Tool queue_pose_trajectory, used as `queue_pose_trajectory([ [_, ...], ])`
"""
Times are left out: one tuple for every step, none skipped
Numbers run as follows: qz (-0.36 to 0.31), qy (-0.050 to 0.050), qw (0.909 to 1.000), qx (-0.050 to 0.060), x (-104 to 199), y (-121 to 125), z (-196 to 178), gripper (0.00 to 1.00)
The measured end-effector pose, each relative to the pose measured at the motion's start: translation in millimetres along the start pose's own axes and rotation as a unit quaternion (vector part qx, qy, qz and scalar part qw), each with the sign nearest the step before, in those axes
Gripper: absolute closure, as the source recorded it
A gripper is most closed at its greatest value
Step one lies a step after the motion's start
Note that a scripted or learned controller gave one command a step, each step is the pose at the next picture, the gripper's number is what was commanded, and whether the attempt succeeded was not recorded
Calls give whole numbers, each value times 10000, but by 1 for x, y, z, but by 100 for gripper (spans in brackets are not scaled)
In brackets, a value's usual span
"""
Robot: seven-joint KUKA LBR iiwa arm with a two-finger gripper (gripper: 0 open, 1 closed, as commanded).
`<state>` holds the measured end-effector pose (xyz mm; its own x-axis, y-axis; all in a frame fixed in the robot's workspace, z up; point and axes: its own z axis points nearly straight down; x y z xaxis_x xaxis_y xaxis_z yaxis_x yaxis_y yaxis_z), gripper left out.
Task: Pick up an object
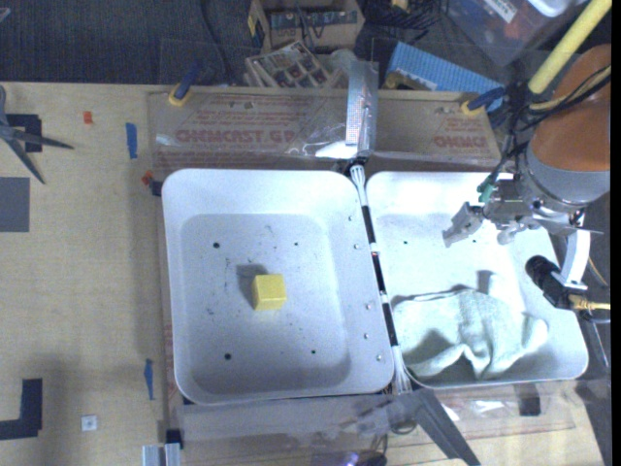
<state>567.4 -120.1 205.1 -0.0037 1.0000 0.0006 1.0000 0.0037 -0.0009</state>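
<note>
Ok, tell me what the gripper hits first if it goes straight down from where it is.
Most likely the bare floor of the right bin; the gripper hangs above it, apart from the white cloth. Depth is hard to judge from this slanted view.

You are looking down on the table (78,289) with two white bins side by side. In the left bin (194,212) a small yellow block (270,291) lies near the middle of the floor, apart from every wall. In the right bin (417,207) a crumpled white cloth (471,336) fills the near part. The arm (572,149), grey with its orange band, reaches in at the right, and its hand (464,225) hangs over the far part of the right bin, above the cloth and well apart from the block.
</note>
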Motion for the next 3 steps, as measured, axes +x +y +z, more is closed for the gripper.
queue_pose_trajectory([
  [-941,-6,9956,-43,8,-28,115,0],
  [-897,-12,9959,-66,4,-28,104,100],
  [1467,-6,9892,-7,76,0,21,100],
])
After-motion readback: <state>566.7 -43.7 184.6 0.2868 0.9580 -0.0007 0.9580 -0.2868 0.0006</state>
